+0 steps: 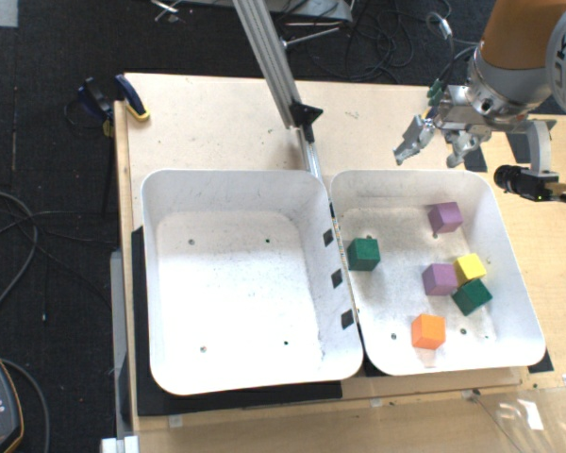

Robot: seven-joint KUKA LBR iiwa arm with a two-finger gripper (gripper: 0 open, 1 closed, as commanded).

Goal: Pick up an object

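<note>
Purple block [444, 217] just below the jaws, in the right bin [373, 192]; jaws spread and bare, hovering above its far rim. Yellow block [470, 267], green [363, 253], orange [428, 331] farther below.

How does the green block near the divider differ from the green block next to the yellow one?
The lighter green block stands alone by the right bin's left wall; the darker green block sits in a cluster, touching the yellow block. The darker one looks turned at more of an angle. Both are small cubes lying in the right bin.
</note>
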